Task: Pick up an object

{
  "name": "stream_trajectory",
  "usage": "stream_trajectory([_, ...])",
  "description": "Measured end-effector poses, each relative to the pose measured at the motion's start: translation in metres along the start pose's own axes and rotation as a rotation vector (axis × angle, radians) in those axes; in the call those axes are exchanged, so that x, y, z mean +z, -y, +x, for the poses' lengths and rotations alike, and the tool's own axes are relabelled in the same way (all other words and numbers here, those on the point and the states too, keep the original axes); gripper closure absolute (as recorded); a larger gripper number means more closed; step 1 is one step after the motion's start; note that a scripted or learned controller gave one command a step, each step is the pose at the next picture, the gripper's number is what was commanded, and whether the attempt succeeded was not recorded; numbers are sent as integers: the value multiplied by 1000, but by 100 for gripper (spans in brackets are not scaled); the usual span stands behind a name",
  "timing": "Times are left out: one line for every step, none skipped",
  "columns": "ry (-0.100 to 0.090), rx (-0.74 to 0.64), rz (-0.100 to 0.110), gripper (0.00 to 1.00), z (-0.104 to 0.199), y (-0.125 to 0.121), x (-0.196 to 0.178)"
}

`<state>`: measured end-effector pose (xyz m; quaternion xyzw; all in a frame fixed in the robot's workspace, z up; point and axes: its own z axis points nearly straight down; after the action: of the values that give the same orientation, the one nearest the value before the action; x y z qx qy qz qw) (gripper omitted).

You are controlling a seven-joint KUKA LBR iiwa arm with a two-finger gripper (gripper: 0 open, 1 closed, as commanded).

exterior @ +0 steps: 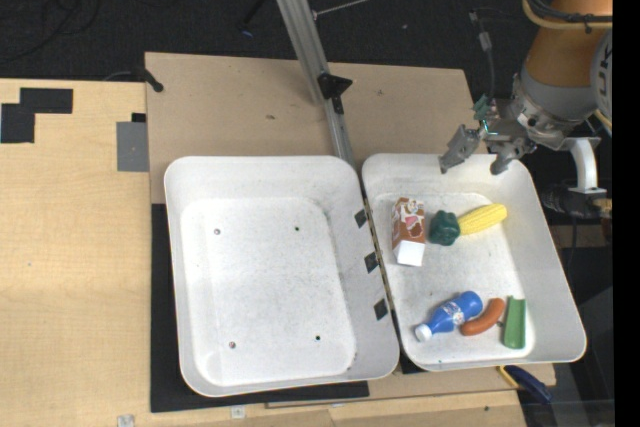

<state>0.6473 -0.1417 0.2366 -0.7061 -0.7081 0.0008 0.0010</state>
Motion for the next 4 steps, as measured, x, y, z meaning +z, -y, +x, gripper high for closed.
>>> stream_trajectory([0, -2, 0, 0, 0, 0, 0])
stream_trajectory([0, 2, 4, 0, 0, 0, 43])
stream_trajectory([-1, 2, 5, 0, 0, 2, 87])
stream_trajectory([3, 3, -18, 0, 0, -4, 117])
